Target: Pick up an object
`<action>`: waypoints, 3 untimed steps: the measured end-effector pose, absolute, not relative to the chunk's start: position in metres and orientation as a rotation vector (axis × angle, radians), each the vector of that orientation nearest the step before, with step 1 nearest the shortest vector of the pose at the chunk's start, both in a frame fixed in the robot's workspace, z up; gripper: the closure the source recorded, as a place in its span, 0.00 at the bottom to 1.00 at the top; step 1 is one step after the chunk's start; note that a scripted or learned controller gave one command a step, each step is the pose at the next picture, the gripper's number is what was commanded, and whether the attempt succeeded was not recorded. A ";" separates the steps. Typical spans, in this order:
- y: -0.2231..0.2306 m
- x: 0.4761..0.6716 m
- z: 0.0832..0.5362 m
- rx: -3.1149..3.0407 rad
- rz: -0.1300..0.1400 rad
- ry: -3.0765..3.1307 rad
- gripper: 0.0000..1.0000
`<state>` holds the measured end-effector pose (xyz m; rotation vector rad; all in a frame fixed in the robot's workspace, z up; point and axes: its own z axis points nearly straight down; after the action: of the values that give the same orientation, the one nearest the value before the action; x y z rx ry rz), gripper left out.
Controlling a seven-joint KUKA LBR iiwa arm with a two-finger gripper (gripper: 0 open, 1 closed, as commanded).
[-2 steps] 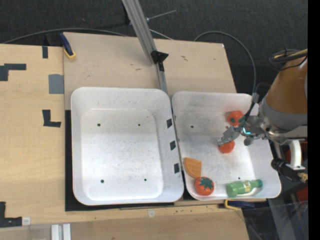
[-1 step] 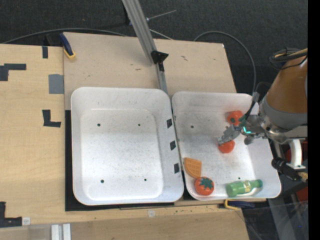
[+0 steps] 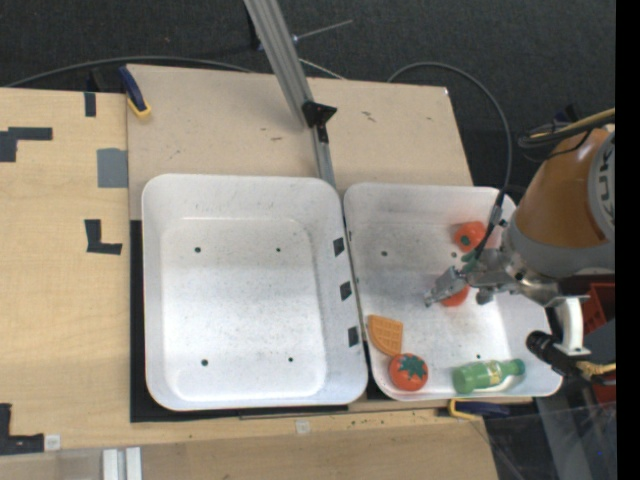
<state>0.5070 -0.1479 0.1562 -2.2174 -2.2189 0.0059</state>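
Observation:
My gripper [image 3: 450,286] is low in the right bin [image 3: 400,208], at the end of the grey arm with the orange band [image 3: 565,203] that reaches in from the right. A small red object [image 3: 457,297] lies right at the gripper's tip, partly covered by it; whether it is held cannot be told. Another red-orange object [image 3: 467,235] sits just behind the gripper. Near the bin's front lie an orange wedge [image 3: 385,334], a red tomato with a green top [image 3: 408,371] and a green bottle [image 3: 487,375] on its side.
The left bin [image 3: 160,268] stands beside the right one, with a raised rim between them. A metal pole [image 3: 285,53] slants over the bench behind the bins. A black cable [image 3: 505,158] runs past the right bin's far corner.

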 end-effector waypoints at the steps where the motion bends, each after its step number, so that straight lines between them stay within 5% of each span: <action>1: -0.142 0.509 0.111 -2.215 0.007 -2.218 0.00; 2: -0.142 0.509 0.089 -2.220 0.002 -2.223 0.00; 3: -0.141 0.509 0.099 -2.219 0.002 -2.222 1.00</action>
<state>0.5085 -0.1412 0.0991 -2.2187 -2.2224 0.0019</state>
